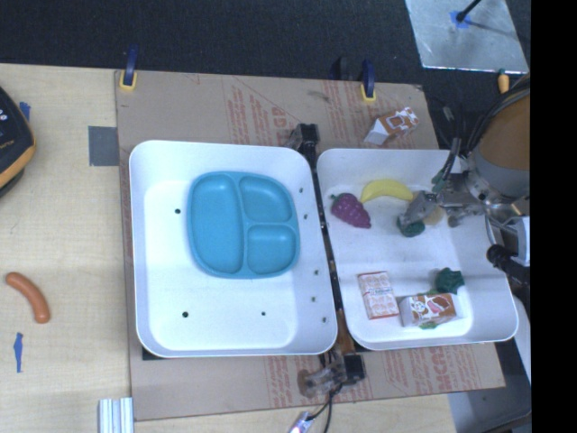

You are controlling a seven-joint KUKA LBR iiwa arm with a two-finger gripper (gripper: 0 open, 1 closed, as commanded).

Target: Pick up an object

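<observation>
My gripper (415, 218) hangs low over the right bin (487, 332), just right of a yellow banana (388, 189) and some way right of a purple bunch of grapes (351, 210). Nothing can be seen held in it. Near the bin's front edge lie a small pink and white carton (376, 294), a brown and white carton (428, 308) and a dark green toy (448, 280). The grey arm with its orange band (507, 138) comes in from the right.
The left bin (153, 314) holds a blue divided plate (243, 224). A small carton (392, 126) lies on the cardboard behind the right bin. On the bench at the left lie a sausage (29, 296) and a black and yellow device (13, 138).
</observation>
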